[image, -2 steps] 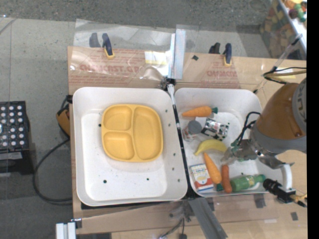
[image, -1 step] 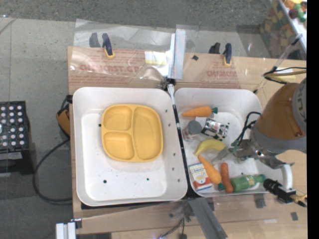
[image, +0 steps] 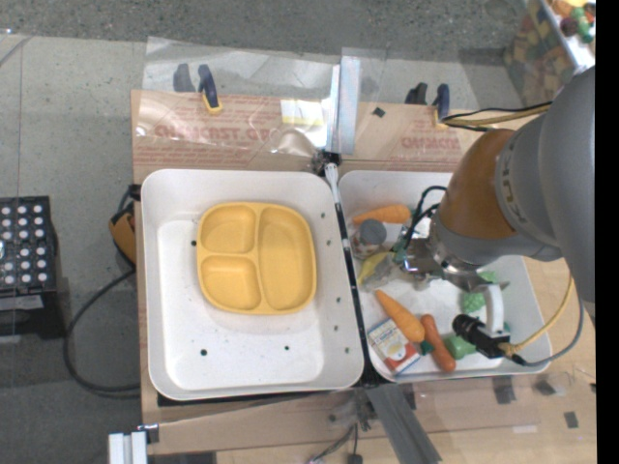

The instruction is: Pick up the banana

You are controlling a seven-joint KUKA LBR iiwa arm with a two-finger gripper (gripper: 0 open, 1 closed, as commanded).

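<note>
The banana (image: 371, 268) is a pale yellow piece lying in the left part of the right bin (image: 527, 288), close to the wall between the bins. My gripper (image: 410, 260) is low in that bin, just to the right of the banana and about touching it. The grey wrist with its orange band (image: 484, 196) hangs over the bin's middle and hides what lies under it.
An orange carrot (image: 383, 214) lies behind the banana, and two more carrots (image: 398, 315) (image: 437, 342) lie in front. A small box (image: 392, 344) and green items (image: 474, 301) are nearby. The left bin (image: 174, 336) holds a yellow divided plate (image: 257, 257).
</note>
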